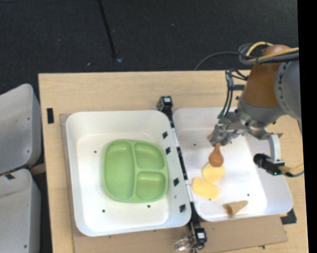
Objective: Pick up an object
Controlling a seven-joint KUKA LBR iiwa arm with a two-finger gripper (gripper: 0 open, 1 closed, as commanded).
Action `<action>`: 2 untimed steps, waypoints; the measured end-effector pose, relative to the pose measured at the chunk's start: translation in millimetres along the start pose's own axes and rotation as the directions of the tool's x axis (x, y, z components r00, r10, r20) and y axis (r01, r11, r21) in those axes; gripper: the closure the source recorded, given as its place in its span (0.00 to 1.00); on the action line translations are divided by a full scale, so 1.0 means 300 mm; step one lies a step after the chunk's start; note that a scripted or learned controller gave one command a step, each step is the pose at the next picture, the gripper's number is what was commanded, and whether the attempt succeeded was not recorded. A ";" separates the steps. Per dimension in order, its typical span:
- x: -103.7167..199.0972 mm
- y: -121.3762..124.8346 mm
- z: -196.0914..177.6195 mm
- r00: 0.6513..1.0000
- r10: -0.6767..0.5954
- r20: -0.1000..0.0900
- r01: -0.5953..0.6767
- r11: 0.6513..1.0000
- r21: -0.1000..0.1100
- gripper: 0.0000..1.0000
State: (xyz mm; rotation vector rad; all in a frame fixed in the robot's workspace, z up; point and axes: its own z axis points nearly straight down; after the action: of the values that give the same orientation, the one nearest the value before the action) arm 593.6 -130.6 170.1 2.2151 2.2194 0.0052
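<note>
Camera view: tool (220, 139) seemingly touching the brown pear-shaped object (216, 157); its opening I cannot tell.

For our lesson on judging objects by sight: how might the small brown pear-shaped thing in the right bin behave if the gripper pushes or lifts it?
The brown pear-shaped object looks rounded and smooth, so it would probably roll or slip from a pinch. It seems small, so likely light. It lies close to a yellow piece, which a push might nudge too. The gripper sits just above it.
</note>
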 end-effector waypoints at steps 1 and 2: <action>-0.006 0.004 -0.119 1.000 0.000 0.000 0.000 1.000 0.002 1.00; 0.176 -0.011 -0.155 1.000 -0.004 -0.003 0.004 1.000 0.006 1.00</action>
State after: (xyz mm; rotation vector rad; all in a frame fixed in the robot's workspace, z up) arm 589.9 -77.7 216.4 2.2151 2.2292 0.0020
